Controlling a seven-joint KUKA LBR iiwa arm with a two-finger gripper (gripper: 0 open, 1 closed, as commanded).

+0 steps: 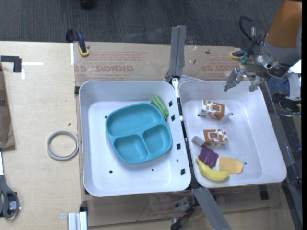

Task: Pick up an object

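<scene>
End effector (243,82) hangs over the far right corner of the right bin (268,143), fingers spread apart w/ nothing between them. Grey arm (283,28) w/ orange band comes in from upper right.

Right bin contents: two small orange-and-white cartons, one (213,109) nearer the far wall, the other (215,137) just below it toward the middle. A small grey piece (198,141) lies at the 2nd carton's left edge, touching or nearly so; can't tell which. Below that a purple item (207,155), a yellow banana (211,172) along the near-left side, and a pale orange-yellow rounded item (230,165) just right of the banana. Purple item, banana and rounded item sit in a tight cluster. All are well apart from the end effector.

Left bin (91,143) holds a blue 3-compartment plate (138,132), tilted in the frame. A green item (160,106) lies at the plate's far right edge, prob. a toy vegetable; too small to be sure.

On the desk (38,99), left of the bins: a grey ring (63,144), scissors (7,200) at the near-left corner.
</scene>
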